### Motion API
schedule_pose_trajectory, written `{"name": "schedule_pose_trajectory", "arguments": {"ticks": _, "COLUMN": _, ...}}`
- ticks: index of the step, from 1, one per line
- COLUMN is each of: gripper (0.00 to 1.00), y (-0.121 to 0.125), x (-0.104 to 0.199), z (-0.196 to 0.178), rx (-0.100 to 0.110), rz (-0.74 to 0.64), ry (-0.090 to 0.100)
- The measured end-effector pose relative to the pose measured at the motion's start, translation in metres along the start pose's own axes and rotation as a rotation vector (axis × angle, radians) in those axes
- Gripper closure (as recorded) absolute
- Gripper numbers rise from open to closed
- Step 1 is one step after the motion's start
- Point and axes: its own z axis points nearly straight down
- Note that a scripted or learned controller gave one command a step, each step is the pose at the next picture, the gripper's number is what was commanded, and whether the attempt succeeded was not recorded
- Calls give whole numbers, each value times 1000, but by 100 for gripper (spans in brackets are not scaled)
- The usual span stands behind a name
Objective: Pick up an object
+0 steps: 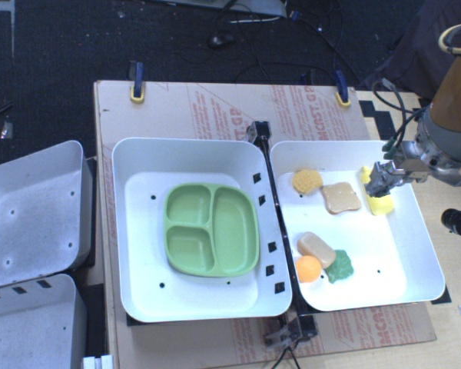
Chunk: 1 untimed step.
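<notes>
— Jaws first: how do they stand?
— Hard to call. The gripper (382,180) is a dark blur at the far right rim of the right bin (415,283), and I cannot tell whether it is spread or closed.
— Anything in it?
— A yellow block (379,204) sits right under and against it, with another bit of yellow just behind; whether the block is actually pinched, I cannot say.
— And nearby?
— A tan slice of toy bread (341,197) lies just to the left, beside a round waffle-textured cookie (307,181). Nearer the front lie a beige bread roll (316,247), an orange ball (308,269) touching it, and a green leafy piece (340,267) against both.
— The other bin?
— The left bin (138,206) holds a green divided plate (212,230) with three compartments, well apart from the arm (449,125).
</notes>
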Motion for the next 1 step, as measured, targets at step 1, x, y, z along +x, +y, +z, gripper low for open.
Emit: {"name": "schedule_pose_trajectory", "arguments": {"ticks": 1, "gripper": 100, "y": -9, "x": 55, "z": -4, "rx": 0, "rz": 2, "ry": -1}}
